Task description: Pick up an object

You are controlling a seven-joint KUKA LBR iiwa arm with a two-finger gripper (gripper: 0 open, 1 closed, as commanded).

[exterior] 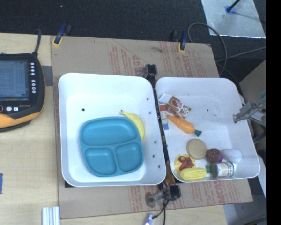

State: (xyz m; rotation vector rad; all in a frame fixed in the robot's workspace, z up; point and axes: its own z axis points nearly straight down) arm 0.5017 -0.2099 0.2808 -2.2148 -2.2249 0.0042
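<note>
Many small toys are lying in the right bin [225,86], the carrot [181,124] near its middle, and the gripper [246,112] is hanging at that bin's right edge, holding nothing, so it should be dropping straight over one toy.

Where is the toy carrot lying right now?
In the camera view, the toy carrot lies in the right bin, near its left wall, just below the small printed packet and above the round tan disc.
</note>
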